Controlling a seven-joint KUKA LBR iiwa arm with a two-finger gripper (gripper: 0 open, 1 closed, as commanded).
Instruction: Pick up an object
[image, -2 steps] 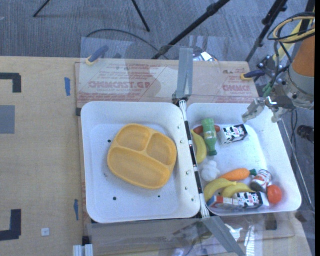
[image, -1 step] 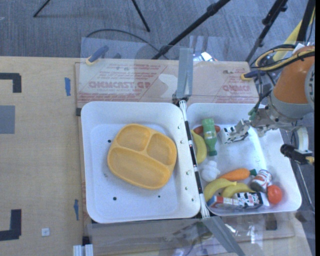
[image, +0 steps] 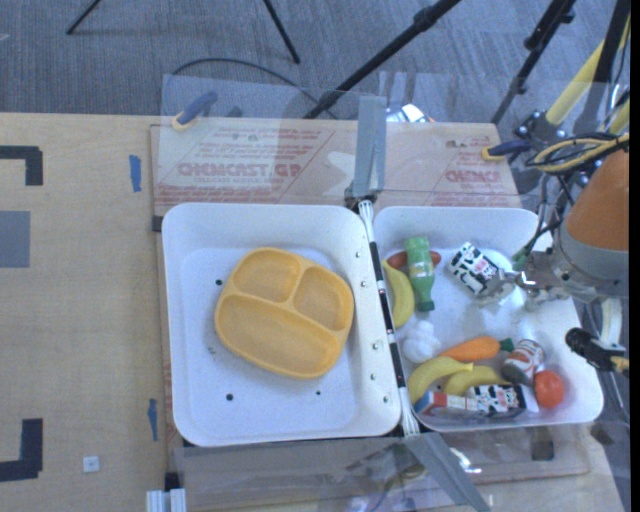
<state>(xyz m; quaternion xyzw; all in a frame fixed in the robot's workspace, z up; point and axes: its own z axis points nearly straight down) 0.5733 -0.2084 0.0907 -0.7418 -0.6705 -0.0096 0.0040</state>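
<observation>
While the arm reaches in from the right, the gripper sits low over the upper part of the right bin, just beside the black-and-white cow toy. Metal parts near the toy are blurred, so I cannot tell whether the fingers are spread or closed, and nothing is visibly held between them.

Right bin contents: green bottle upright-ish near the left wall, banana beside it, white lump below, carrot mid-bin, a second banana, a flat black-and-white packet along the near wall, small can, orange ball. Left bin carries the yellow divided plate (not a likely target).

Judgement: the cow toy is the nearest candidate. It looks like light, hollow plastic or rubber, slightly yielding, smooth and somewhat slippery, not fragile. Best taken across the narrow body, fingers on opposite flanks, rather than by head or legs, where it would likely twist out. It lies apart from its neighbours, so approach from above seems unobstructed.
</observation>
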